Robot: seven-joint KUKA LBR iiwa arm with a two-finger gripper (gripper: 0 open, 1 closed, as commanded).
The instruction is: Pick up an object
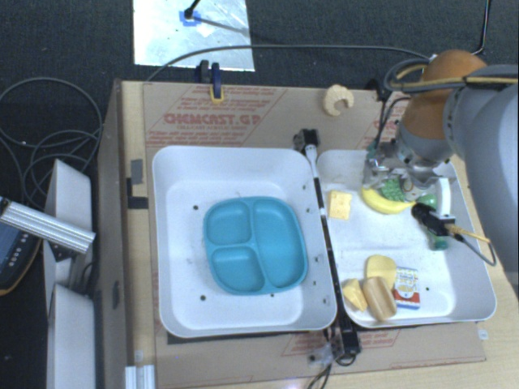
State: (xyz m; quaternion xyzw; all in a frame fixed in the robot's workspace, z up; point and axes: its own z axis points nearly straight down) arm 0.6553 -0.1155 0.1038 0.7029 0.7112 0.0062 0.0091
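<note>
The left bin (174, 217) holds a blue divided plate (255, 244). In the right bin (470, 298) lie a yellow cheese wedge (340, 205), a banana (385, 203) with something green on it, a bread roll (378, 297) and a small carton (406, 289). The gripper (399, 181) sits low over the banana; its grip cannot be made out

The cardboard-covered bench (235, 108) carries two white bins side by side, one (178, 298) well left of the gripper (397, 177) and one (470, 290) beneath it, with a beige lump (339, 100) lying behind-left of it.
</note>
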